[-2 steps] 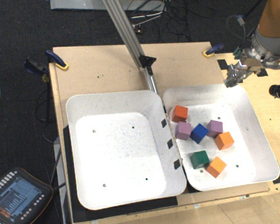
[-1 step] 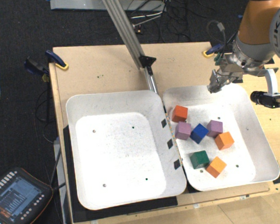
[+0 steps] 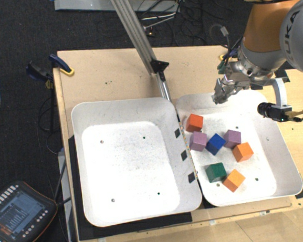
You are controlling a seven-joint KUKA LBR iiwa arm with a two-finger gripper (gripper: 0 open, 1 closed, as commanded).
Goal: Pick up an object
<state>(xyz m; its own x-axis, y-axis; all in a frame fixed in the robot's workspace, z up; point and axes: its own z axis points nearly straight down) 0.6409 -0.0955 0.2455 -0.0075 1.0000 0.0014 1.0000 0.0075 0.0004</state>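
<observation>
Several small blocks lie in the right bin (image 3: pixel 283 185): an orange one (image 3: pixel 195 122) near the bin's left wall, two purple ones (image 3: pixel 198 140) (image 3: pixel 232 137) on either side of a blue one (image 3: pixel 215 144), an orange one (image 3: pixel 243 151), a green one (image 3: pixel 216 171) and an orange one (image 3: pixel 233 180) toward the front. My gripper (image 3: pixel 221 97) hangs over the bin's far edge, up and to the right of the nearest orange block, apart from all the blocks. Nothing shows between its fingers.
The left bin (image 3: pixel 128 156) stands beside the right one. A slanted metal pole (image 3: pixel 138 34) runs down to the gap between the bins. A clamp (image 3: pixel 57 65) sits at the bench's far left corner. A teach pendant (image 3: pixel 17 214) lies off the bench at lower left.
</observation>
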